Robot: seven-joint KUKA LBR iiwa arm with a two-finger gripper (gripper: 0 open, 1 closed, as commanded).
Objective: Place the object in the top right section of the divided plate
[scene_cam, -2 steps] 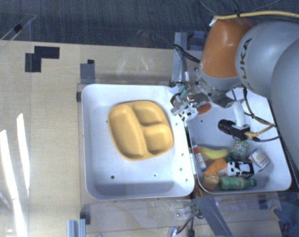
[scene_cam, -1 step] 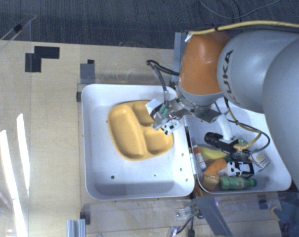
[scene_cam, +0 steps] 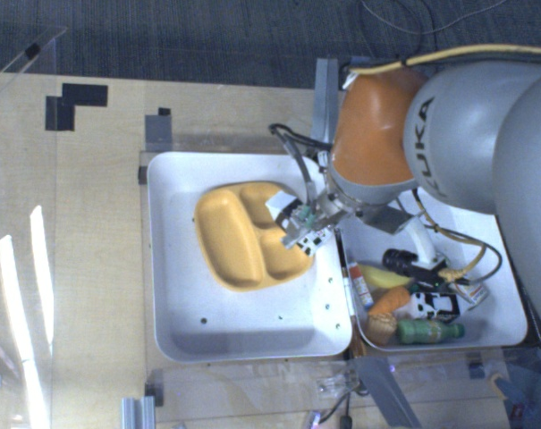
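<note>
While the claw [scene_cam: 304, 225] hangs over the right rim of the yellow divided plate [scene_cam: 239, 248] in the left bin [scene_cam: 176, 320], I cannot tell if it is open or closed. A small white piece [scene_cam: 279, 206] shows at its tip, above the top right section [scene_cam: 257, 199]. If that is the object, it looks light and thin, best pinched across its edges. A banana-like thing [scene_cam: 384, 277] and a green bottle [scene_cam: 428, 331] lie in the right bin [scene_cam: 507, 315], well apart from the plate and out of the way.

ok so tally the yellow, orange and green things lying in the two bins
yellow: 2, the plate and a banana
orange: 1, an orange thing
green: 1, a green thing
total: 4
</note>
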